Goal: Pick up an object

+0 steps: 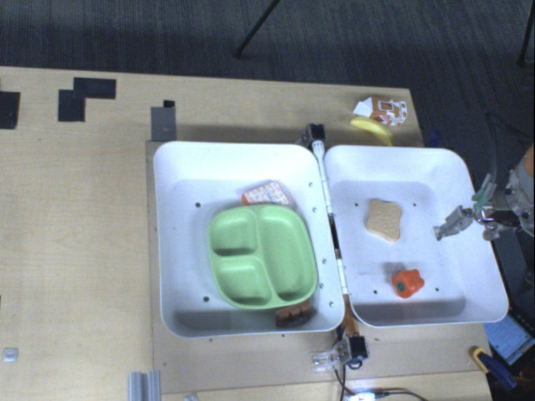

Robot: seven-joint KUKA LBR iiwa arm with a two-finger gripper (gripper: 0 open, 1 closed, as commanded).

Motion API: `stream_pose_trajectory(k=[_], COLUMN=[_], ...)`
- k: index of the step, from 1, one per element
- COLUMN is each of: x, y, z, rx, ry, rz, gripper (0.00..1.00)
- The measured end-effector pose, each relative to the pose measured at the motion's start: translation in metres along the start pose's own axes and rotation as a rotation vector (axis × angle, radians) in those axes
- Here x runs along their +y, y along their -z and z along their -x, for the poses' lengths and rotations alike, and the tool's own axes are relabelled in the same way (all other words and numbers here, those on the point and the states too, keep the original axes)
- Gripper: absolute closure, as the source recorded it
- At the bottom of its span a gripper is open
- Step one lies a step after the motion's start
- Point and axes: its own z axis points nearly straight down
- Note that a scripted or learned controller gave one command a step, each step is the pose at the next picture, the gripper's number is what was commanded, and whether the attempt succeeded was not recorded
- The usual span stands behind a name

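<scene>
— Hard to make out at the right edge of the right bin [418, 161]: gripper [451, 224] small and blurred, arm cut off by the frame. Cannot tell how far apart the tips stand. Nothing seen held.

— Hanging over the bin's right wall, tip pointing inward. And the things to pick?

— Tan slice of bread [384, 220], flat, near the middle of the right bin, a little toward the far edge. Orange toy [408, 283], small and rounded with a green spot, close to the near edge. Well apart from each other, both apart from the gripper.

— Left bin [180, 224]?

— Green tray [262, 256] with three compartments, filling the middle. Red-and-white packet [267, 194] peeking from behind its far edge, partly covered. Brown thing [292, 314] tucked under its near edge, mostly hidden, kind unclear.

— Outside the bins?

— On the bench [75, 249], past the far right corner of the right bin: yellow banana [371, 129] touching a small printed packet [382, 109]. Black patches [85, 97] at the bench's far left. Wires and a clip [344, 354] at the near edge between the bins.

— In the way of the bread or toy?

— Open white floor around both.
</scene>
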Motion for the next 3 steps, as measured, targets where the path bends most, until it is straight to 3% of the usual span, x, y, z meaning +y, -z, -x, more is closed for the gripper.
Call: stream_pose_trajectory(k=[1, 2, 3], x=[0.007, 0.009, 0.008], y=[-0.124, -0.112, -0.112], z=[-0.079, -0.079, -0.079], rx=[0.000, 0.000, 0.000], ry=[-0.001, 0.000, 0.000], rz=[0.005, 0.010, 0.009], gripper=[0.00, 1.00, 0.00])
